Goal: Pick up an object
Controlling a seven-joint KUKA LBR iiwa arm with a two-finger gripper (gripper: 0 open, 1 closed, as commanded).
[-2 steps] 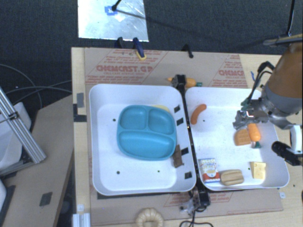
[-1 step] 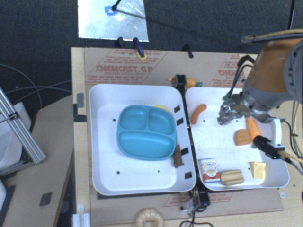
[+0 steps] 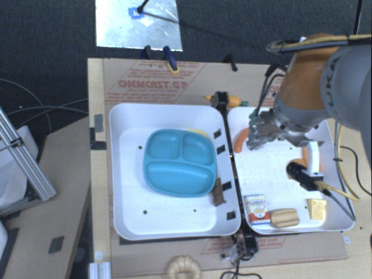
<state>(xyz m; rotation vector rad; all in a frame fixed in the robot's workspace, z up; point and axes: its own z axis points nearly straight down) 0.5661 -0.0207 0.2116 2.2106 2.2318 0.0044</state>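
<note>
In right bin (image 3: pixel 273 182), end effector (image 3: pixel 254 141) beside orange sausage (image 3: pixel 239 139); grip state unclear.

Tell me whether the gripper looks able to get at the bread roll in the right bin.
Probably yes: the bread roll lies uncovered near the bin's front wall, beside a small carton, with nothing over it.

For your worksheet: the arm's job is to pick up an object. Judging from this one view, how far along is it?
Done: the arm has reached into the right bin, its gripper low beside the orange sausage-like piece. In hand: nothing visibly held. Left: grasp and lift; the bread roll, small carton and yellow block lie untouched.
</note>
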